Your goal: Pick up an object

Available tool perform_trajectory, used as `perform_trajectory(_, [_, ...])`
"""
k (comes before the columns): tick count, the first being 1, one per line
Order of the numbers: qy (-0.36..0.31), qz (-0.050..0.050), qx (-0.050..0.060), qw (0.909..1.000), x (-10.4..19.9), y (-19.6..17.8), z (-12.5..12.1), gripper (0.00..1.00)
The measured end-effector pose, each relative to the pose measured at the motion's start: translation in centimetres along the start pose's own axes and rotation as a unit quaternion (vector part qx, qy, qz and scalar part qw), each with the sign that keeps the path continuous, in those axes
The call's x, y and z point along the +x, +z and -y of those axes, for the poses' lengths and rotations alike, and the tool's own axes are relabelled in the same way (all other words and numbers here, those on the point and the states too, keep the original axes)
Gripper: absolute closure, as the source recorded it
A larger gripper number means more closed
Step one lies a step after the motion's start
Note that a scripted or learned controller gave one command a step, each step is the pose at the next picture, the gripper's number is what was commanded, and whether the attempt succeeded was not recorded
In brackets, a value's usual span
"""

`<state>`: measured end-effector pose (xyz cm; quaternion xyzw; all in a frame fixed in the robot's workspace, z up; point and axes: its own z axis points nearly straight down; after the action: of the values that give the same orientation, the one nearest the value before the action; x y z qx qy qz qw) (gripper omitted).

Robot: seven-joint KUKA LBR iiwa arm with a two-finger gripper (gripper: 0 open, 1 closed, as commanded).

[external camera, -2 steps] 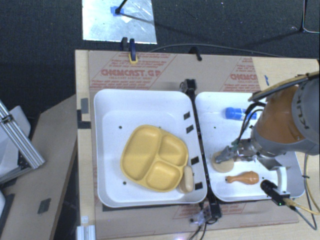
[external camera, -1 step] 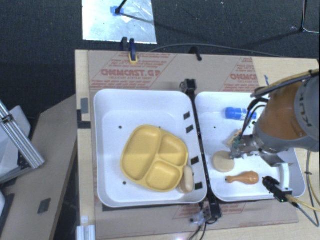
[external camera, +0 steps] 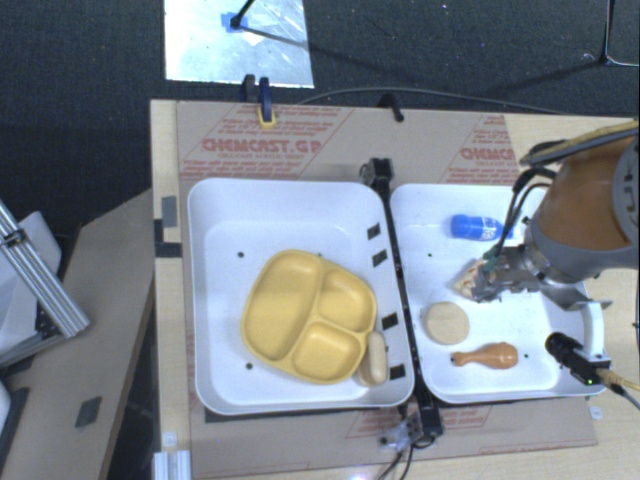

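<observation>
My gripper (external camera: 483, 281) hangs low over the middle of the right bin (external camera: 420, 213), reaching in from the right. A small pale object (external camera: 464, 282) lies right under its tip, partly hidden. Whether it sits between the fingers is not visible. A blue bottle-like object (external camera: 472, 227) lies toward the back of the bin, just above the gripper. A tan round disc (external camera: 446, 322) rests in front of the gripper. A brown wooden pestle-shaped piece (external camera: 486, 356) lies near the bin's front wall.
The left bin (external camera: 215, 218) holds a yellow divided plate (external camera: 308, 315), with a beige oblong piece (external camera: 374, 358) beside its front right corner. A black divider with clips (external camera: 393, 268) runs between the bins. Cables (external camera: 520, 203) loop over the arm.
</observation>
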<state>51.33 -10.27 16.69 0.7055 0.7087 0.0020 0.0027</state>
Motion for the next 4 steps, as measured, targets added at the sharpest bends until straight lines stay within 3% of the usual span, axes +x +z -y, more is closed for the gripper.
perform_trajectory(1, [0.0,0.0,0.0,1.0,0.0,-5.3,-0.2,1.0])
perform_trajectory(2, [0.001,0.0,0.002,1.0,0.0,-4.7,-0.3,1.0])
perform_trajectory(4, [-0.002,-0.001,0.003,1.0,10.7,-3.4,0.1,1.0])
